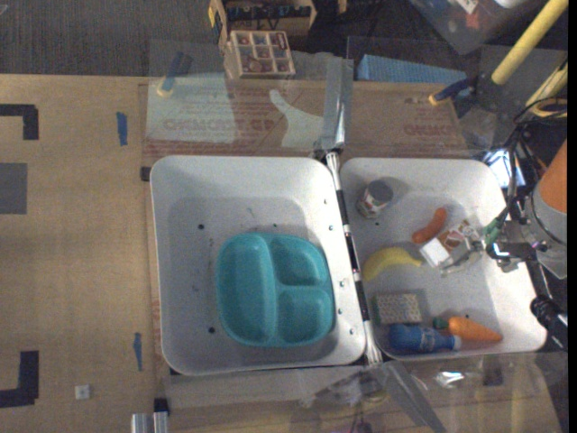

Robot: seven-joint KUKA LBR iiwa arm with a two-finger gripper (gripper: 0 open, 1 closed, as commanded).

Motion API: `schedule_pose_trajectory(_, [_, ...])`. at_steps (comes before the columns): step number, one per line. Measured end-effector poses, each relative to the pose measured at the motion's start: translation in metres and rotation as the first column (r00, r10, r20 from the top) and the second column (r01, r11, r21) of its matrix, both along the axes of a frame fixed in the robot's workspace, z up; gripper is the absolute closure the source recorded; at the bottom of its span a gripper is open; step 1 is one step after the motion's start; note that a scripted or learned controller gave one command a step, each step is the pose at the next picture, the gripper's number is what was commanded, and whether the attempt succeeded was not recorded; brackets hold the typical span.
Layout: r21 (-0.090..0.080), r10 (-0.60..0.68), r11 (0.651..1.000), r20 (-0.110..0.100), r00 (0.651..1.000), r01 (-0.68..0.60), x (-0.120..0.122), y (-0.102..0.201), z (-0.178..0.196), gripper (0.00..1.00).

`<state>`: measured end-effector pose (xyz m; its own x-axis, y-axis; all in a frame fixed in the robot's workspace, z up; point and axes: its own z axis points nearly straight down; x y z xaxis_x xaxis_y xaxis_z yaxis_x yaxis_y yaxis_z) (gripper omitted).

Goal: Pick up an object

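Note:
The right bin (424,166) holds several objects. Among them are a small grey can (374,197), an orange sausage-shaped piece (429,226), a small white and red packet (444,248) and a yellow banana (390,262). Nearer the front lie a grey sponge pad (399,307), a blue bottle (416,337) on its side and an orange carrot (471,329). My gripper (478,247) is low over the right part of this bin, right beside the white packet. Whether it touches the packet is unclear.
The left bin (180,242) holds a teal divided plate (270,289). A metal divider rim (347,260) runs between the bins. Cables and the arm's body (541,233) crowd the right bin's right edge. Boxes (260,25) stand beyond the bench.

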<state>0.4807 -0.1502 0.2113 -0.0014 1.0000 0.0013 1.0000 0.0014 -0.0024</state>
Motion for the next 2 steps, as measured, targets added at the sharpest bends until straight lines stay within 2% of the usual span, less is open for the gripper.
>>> schedule_pose_trajectory(1, [0.000, 0.043, 0.999, 0.000, 0.999, -0.043, 0.055, 0.013, -0.100, 0.00])
schedule_pose_trajectory(2, [-0.004, 0.218, 0.976, 0.007, 0.976, -0.218, 0.126, 0.013, -0.124, 0.00])
